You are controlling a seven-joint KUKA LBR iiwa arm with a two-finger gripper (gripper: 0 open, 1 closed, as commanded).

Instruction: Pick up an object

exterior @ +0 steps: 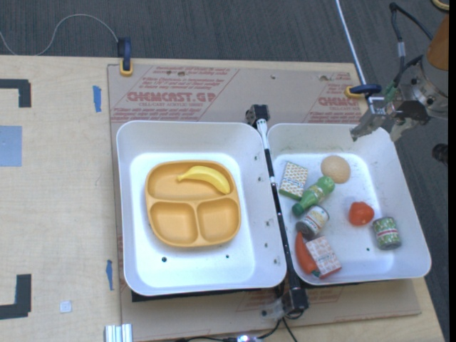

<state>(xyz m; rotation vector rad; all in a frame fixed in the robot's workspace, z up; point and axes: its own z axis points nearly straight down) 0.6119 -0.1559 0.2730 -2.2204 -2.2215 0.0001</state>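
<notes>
My fingers (373, 128) hang spread and empty over the far right corner of the right bin (412, 212). The nearest thing to take is the tan egg (335, 168), lying down-left of me, nearer the camera. The green bottle (313, 194) beyond it lies slantwise, its long axis running near-left to far-right.

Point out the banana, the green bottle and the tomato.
banana (206, 179): camera view, middle of its curve.
green bottle (313, 195): camera view, middle of its body.
tomato (361, 213): camera view, centre of its red skin.
</notes>
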